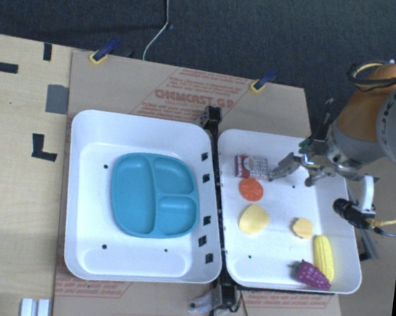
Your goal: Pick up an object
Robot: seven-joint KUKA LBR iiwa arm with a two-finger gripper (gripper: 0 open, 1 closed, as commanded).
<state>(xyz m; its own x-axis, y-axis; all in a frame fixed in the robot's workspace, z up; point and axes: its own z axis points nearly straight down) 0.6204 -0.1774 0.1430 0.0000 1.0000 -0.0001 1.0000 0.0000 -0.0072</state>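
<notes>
Over the right bin [355,283], near its back edge, the gripper [296,169] hangs with its two fingers [282,168] spread apart and nothing between them; one dark finger slants down toward the bin's left half, the other points the opposite way near the right wall. Just beside the left finger's tip lies a small red-and-white packet [252,166], and touching its front edge sits an orange-red round piece [251,190]. A pale yellow lumpy item [253,219] rests nearer the front, close to the round piece, with a smaller yellow chunk [303,228] to its right. At the bin's front right corner a yellow corn cob [324,255] lies beside a purple bunch [311,275], the two touching. On the counter [9,165], the left bin [86,132] holds a blue divided plate [155,195], lying flat.
</notes>
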